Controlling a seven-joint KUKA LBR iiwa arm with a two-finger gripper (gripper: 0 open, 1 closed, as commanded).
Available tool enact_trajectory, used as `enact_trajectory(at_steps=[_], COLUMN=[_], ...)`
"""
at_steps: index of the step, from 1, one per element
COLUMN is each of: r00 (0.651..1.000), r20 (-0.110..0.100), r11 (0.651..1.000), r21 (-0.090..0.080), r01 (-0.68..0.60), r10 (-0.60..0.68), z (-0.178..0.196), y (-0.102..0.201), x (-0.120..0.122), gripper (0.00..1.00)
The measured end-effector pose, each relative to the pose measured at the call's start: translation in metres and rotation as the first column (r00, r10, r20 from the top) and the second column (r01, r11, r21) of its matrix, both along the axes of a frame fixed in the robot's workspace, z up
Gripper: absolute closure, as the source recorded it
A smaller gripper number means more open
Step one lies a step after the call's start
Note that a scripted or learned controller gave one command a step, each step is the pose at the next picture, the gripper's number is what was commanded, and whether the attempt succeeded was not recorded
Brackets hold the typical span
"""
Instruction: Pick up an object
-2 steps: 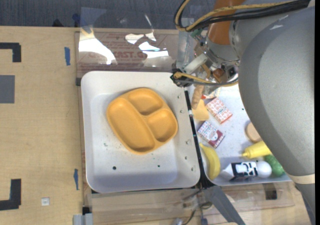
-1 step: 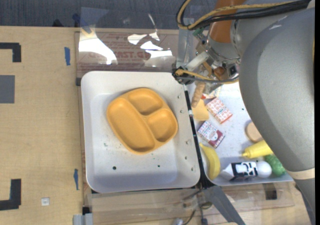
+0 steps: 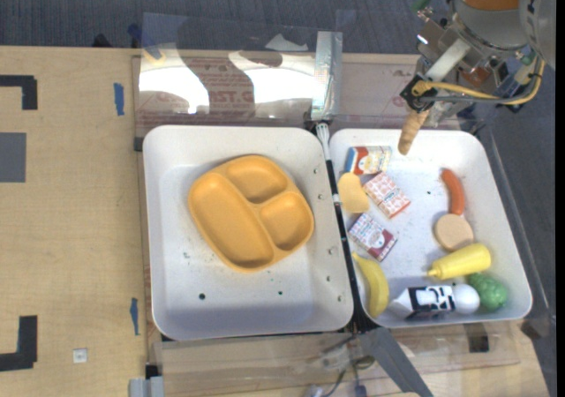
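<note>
The grey two-finger gripper (image 3: pixel 422 97) pinches a small tan cylinder (image 3: pixel 410 135). It hangs at twelve o'clock of the right white bin (image 3: pixel 508 210)

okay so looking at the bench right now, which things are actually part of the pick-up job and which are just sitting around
Job: gripper; right bin items: hot dog, banana, yellow bottle, green ball, small cartons.

Lying about: orange divided plate in left bin; clear plastic sheet.

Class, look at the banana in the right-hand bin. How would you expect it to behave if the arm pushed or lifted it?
The banana looks smooth and curved, so it would probably pivot or slide when pushed rather than roll straight. It lies against the bin's left wall, which may hinder a grasp from that side. Its glossy look suggests a light plastic toy, likely stiff.
</note>
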State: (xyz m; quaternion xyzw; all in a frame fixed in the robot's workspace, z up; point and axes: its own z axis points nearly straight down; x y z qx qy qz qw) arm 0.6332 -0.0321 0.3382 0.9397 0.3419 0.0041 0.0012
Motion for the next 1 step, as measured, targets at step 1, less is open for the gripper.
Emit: enact_trajectory(at_steps=[1], r00=[0.879], r20=[-0.014], r11=[0.879], r21=[-0.001], r01=[0.477], r10=[-0.477], z=[-0.0701], y=[0.0273], x=[-0.0592], gripper=[1.00])
